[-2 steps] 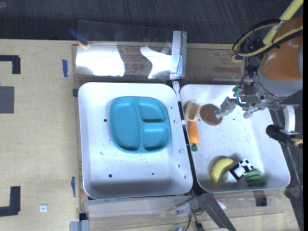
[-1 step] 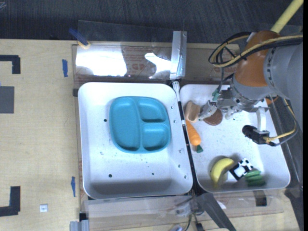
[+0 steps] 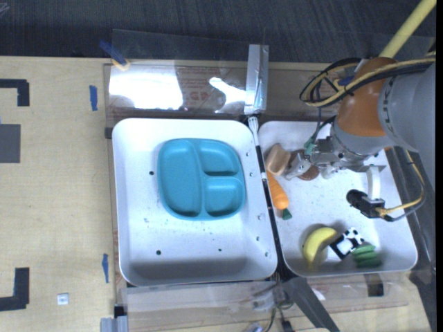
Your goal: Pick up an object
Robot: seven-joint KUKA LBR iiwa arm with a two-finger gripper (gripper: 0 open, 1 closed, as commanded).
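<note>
My gripper [image 3: 303,164] hangs low in the upper left of the right bin [image 3: 401,241], below the grey arm with its orange band [image 3: 360,113]. A tan bread-like piece [image 3: 278,159] lies just to its left. A small brown thing [image 3: 311,173] sits right under the gripper, partly hidden by it. An orange carrot [image 3: 278,194] lies along the bin's left wall. Near the front edge are a yellow banana [image 3: 316,243], a black-and-white item [image 3: 348,243] and a green item [image 3: 367,256].
The left bin [image 3: 138,241] holds a blue divided plate [image 3: 201,178]. A black plug on a yellow cable [image 3: 367,203] hangs over the middle of the right bin. A clear plastic sheet [image 3: 180,81] lies behind the bins.
</note>
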